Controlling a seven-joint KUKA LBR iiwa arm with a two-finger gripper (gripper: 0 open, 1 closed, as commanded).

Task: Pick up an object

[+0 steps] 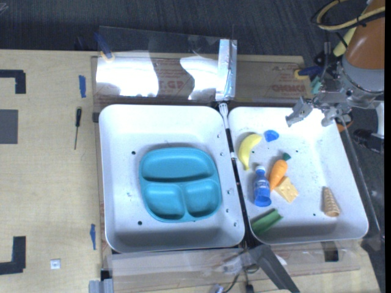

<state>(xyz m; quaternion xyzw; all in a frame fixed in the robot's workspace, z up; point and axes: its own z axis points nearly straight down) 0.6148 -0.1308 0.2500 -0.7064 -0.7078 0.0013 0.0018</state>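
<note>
The right bin (348, 224) holds several small toys: a yellow banana (247, 148), a small blue piece (270, 136), an orange carrot (278, 171), a blue bottle (261, 188), a yellow cheese wedge (287, 191), a green vegetable (266, 220) and a waffle cone (330, 201). My gripper (315, 115) hangs over the bin's far right corner, above and to the right of the blue piece. Its fingers are spread open and hold nothing.
The left bin (116, 133) holds a blue divided tray (180, 183). A clear plastic sheet (165, 66) stands behind the left bin. A metal divider (231, 157) separates the bins. The arm's orange band (366, 44) and cables sit at the upper right.
</note>
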